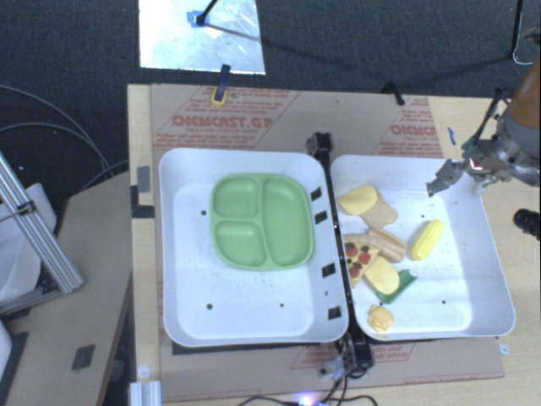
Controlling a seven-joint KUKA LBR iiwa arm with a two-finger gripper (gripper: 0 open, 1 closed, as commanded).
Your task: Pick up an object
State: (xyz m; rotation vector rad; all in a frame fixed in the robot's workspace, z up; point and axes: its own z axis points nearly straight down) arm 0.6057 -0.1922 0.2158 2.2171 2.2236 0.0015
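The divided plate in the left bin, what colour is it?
Light green, seen in the camera view.

A: What does the machine itself look like?

B: Little of it shows, over the right edge of the surface. A rounded grey metal arm (524,138) with an orange band (526,100) at its upper part.

A: And the end of it?

B: A small grey two-finger tool (441,182), dull metal, with slim, pointed tips. The block behind it is paler grey, and a small reddish mark sits on it.

A: Any wiring?

B: A thin dark cable (486,125) curves along the wrist. Screws and lettering are too blurred to tell.
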